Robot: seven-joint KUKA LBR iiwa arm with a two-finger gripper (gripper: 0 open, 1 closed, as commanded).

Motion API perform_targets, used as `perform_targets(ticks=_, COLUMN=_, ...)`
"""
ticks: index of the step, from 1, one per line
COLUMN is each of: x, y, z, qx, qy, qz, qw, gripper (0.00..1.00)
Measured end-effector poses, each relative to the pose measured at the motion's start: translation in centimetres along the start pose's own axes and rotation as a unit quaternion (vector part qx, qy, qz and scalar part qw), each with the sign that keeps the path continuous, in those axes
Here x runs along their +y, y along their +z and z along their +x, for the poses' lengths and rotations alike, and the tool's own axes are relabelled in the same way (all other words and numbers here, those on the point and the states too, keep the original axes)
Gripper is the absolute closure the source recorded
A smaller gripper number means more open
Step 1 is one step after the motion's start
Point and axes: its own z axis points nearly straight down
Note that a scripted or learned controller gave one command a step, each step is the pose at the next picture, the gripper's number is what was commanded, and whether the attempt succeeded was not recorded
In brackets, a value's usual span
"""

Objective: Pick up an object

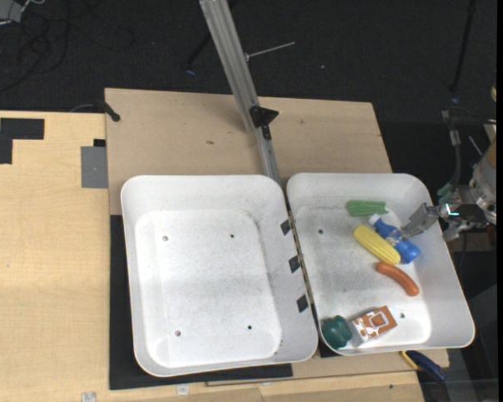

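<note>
The right bin (344,266) holds several small objects. A flat green piece (365,208) lies near its back. A yellow corn cob (375,243) rests against a blue object (401,247). An orange sausage-shaped piece (399,278) lies just in front of them. At the front edge sit a dark green cup (337,332) and an orange and white box (375,323). My gripper (421,218) reaches in over the bin's right rim, just above and right of the blue object. Nothing shows held in it.
The left bin (205,266) stands beside the right one, with black clips (294,262) along their shared edge. A metal rail (235,74) slants up from behind the bins. The arm's wrist (474,203) hangs over the right edge of the bench.
</note>
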Motion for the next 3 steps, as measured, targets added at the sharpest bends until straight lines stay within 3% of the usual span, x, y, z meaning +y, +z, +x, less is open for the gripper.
perform_targets(ticks=1, x=0.1, y=-0.3, z=0.0, qx=-0.001, qy=0.0, qz=-0.002, qw=1.0, gripper=0.0)
perform_targets(ticks=3, x=-0.3, y=10.5, z=-0.2, qx=0.0, qy=0.001, qz=0.0, qw=1.0, gripper=0.0)
